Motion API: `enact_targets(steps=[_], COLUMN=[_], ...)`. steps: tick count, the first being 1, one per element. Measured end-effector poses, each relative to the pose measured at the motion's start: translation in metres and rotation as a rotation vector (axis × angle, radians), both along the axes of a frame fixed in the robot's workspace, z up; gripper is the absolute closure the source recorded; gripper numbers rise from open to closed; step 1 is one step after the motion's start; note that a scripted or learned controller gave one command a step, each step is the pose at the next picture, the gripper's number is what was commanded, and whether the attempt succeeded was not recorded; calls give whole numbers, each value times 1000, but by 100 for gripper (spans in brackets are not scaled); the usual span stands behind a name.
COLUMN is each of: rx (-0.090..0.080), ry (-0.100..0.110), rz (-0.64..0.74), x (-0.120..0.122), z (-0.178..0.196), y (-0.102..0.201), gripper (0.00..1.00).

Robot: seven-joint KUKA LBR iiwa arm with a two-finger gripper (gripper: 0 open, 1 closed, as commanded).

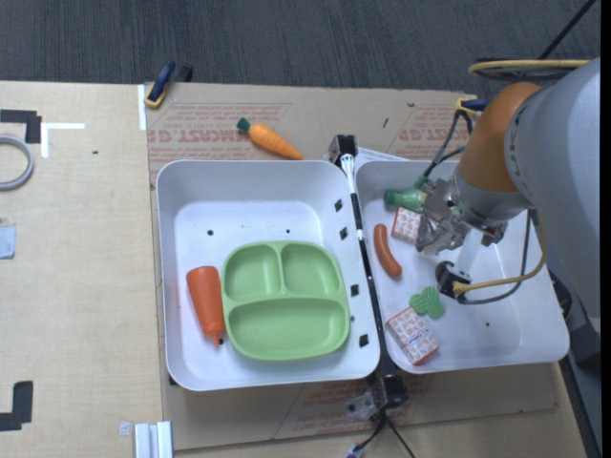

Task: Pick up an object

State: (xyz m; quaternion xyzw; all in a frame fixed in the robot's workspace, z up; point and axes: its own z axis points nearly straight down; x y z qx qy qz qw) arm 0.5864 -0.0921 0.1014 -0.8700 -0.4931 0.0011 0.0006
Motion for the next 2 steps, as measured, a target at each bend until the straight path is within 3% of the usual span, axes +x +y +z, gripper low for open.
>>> enact_targets(steps=[1, 2], rx=[-1, -1], ry=[-3, -2], rz=[20, 20], x=[-50, -50], z=[199, 199], y=[-2, -2], gripper=[100, 0])
